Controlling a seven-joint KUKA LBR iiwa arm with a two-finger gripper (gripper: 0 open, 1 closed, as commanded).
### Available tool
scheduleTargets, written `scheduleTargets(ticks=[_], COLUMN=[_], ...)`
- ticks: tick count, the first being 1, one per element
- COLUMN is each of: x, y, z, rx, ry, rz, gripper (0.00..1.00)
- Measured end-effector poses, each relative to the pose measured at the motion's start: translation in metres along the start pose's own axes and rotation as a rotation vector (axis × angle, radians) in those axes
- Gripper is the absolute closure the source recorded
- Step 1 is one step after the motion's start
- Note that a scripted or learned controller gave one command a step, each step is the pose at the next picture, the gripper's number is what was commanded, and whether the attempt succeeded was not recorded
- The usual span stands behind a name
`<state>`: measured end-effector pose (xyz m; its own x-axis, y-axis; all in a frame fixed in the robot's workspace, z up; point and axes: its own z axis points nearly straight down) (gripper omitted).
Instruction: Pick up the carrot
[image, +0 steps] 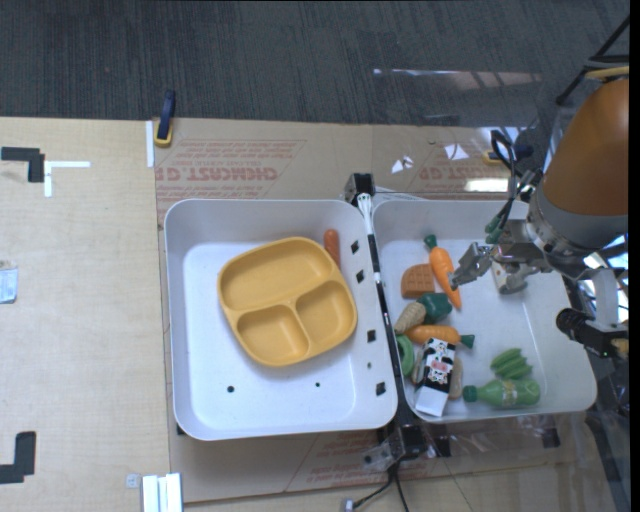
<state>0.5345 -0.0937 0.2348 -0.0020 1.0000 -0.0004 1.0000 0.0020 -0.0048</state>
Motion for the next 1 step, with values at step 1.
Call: scheduleTargets(ticks=[1], x=[-0.0236], y=[0.0521], z=[0.1123], rx=[0.000], ry=[0.000], rz=[-0.012], gripper=[0.00])
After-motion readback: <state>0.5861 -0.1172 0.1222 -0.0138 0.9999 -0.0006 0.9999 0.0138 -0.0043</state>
